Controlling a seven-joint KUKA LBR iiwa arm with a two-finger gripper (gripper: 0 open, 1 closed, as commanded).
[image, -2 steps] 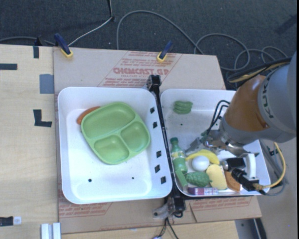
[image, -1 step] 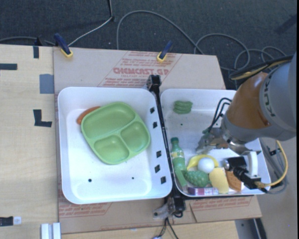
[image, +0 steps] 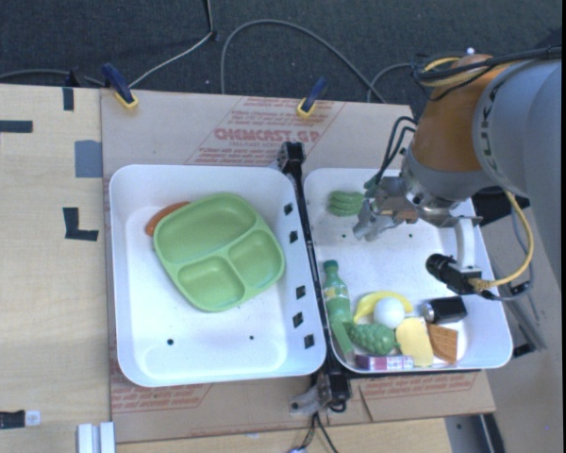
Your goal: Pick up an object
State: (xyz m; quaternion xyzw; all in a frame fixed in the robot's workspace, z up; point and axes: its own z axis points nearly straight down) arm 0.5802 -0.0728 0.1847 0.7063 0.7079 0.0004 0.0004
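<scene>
Tool (image: 370, 223), seemingly open (holding nothing), hangs over bare floor of the right bin (image: 495, 343) beside a green toy (image: 343, 202).

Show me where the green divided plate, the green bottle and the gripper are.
green divided plate (image: 220, 250), camera view, its middle ridge.
green bottle (image: 336, 297), camera view, its body.
gripper (image: 369, 226), camera view, between its fingertips.

Two white bins (image: 132, 347), one green divided plate (image: 219, 250), one green bottle (image: 336, 295), one egg (image: 390, 310).
</scene>
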